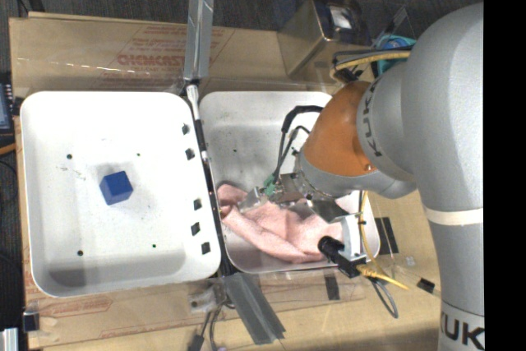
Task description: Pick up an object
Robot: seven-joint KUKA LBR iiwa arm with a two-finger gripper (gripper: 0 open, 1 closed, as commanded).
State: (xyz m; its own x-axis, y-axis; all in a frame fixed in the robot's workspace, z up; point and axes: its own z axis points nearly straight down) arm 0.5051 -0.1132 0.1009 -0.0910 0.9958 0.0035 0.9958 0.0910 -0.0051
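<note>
Gripper [271,191] over crumpled pink soft cloth [275,228] in right white bin [246,115], finger state can't tell; light, limp, likely pinch 1 raised fold.

Arm [448,136]: grey, enters from the 3 o'clock side, its large upper links filling the frame from 1 o'clock down to 5 o'clock. Orange band [341,136]: sits above the wrist, just right of frame centre, facing 9 o'clock. Wrist: pitched downward and toward 8 o'clock from the band. Gripper [275,191]: at the low end of the wrist, slightly below centre; finger state not discernible from above.
</note>
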